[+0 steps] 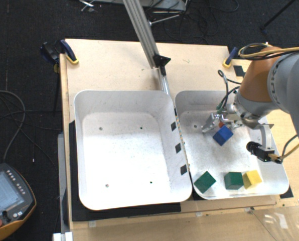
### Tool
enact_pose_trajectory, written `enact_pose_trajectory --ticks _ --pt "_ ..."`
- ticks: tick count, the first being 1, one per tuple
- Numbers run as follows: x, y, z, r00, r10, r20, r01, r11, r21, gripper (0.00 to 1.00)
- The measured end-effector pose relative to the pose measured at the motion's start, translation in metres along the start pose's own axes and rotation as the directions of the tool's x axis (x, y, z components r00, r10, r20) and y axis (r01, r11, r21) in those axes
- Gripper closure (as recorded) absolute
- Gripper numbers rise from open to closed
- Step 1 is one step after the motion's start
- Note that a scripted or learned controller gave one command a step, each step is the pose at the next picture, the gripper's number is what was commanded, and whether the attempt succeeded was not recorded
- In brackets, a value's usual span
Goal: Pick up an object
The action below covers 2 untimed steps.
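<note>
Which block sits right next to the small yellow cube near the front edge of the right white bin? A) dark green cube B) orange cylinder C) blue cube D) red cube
A: the small yellow cube lies beside a dark green cube at the right white bin's near edge, while the blue cube is farther back by the pincer.

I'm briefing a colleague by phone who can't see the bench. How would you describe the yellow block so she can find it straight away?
Start at the right-hand white bin, the one the arm reaches over. Go to its near right corner, where the yellow block sits against a green block. It is the only yellow piece; another green block lies apart to the left, and the blue block lies up by the claw.
</note>
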State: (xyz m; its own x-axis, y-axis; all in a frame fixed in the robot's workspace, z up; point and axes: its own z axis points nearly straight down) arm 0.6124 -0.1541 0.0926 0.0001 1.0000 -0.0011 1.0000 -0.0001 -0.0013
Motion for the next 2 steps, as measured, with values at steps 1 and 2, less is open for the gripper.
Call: enact_pose_trajectory --ticks 1,2 --pt "-0.0002 0.0014 -0.0137 1.000 0.001 0.000 -0.001 1.000 -0.005 1.00" --pt "-0.0001 0.0013 -0.0132 1.000 0.001 0.000 -0.001 1.000 -0.004 0.00"
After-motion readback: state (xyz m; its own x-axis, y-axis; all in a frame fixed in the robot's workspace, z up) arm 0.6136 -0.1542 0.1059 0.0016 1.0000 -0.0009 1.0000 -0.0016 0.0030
